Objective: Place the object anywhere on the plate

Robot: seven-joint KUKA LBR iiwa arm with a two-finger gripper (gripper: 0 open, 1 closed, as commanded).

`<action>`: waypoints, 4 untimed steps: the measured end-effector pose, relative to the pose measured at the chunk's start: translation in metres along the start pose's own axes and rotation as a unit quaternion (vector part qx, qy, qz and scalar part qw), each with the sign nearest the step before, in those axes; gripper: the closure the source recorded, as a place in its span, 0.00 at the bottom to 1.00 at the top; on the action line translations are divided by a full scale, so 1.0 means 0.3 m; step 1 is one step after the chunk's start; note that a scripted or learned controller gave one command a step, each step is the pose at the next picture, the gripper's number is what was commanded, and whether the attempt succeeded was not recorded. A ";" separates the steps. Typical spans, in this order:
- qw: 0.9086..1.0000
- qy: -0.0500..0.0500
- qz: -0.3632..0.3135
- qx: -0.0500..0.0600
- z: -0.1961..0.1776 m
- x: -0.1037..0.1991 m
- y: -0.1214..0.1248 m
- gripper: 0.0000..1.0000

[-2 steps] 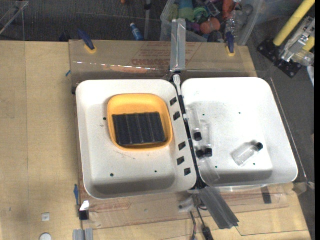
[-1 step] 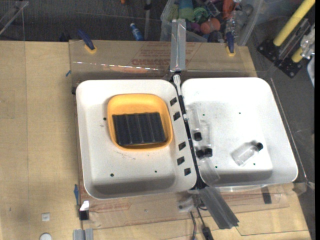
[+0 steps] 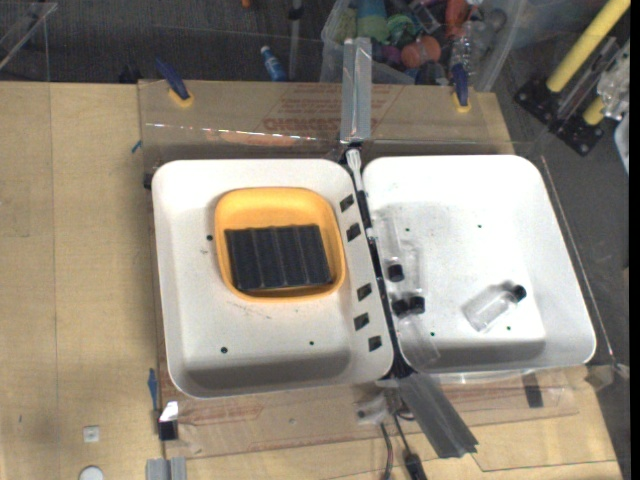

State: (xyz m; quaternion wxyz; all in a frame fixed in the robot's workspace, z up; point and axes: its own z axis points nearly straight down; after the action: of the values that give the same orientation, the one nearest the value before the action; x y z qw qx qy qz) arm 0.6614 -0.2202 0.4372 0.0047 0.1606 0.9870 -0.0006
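we see orange plate (image 3: 277,208) mid-left holding dark ridged slab (image 3: 278,258); clear bottle (image 3: 492,306) lower right, well apart. task undone; finger state unknowable.

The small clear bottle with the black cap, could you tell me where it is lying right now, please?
The clear bottle lies on its side in the right bin, toward its near right corner, away from the yellow plate in the left bin.
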 end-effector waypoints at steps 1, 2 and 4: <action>0.999 0.000 -0.053 0.000 0.001 0.000 0.000 1.00; 0.980 -0.001 -0.197 -0.001 0.001 -0.004 -0.002 1.00; 0.906 0.002 -0.422 -0.002 0.055 -0.021 0.007 1.00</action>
State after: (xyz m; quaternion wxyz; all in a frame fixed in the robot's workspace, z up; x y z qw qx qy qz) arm 0.6681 -0.2202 0.4208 0.0028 -0.2713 0.9625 0.0002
